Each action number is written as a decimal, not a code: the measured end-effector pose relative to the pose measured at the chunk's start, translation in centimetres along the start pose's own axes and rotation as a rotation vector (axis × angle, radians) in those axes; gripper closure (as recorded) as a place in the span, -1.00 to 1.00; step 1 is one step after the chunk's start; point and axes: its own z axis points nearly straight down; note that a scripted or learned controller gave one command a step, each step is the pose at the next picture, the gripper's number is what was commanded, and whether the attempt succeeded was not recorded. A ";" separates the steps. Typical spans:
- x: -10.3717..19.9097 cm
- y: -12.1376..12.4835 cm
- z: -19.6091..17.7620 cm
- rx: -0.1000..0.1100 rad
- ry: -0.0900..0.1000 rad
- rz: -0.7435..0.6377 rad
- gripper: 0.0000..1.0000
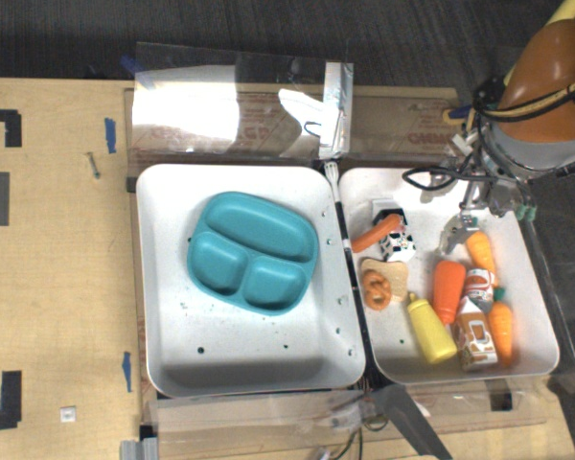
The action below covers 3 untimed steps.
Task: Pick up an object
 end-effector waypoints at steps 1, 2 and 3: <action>4.5 -2.3 10.1 0.001 -0.006 -0.001 -1.00; 11.2 -1.2 10.0 0.002 -0.003 -0.056 -1.00; 12.2 0.7 10.0 0.003 -0.008 -0.014 -1.00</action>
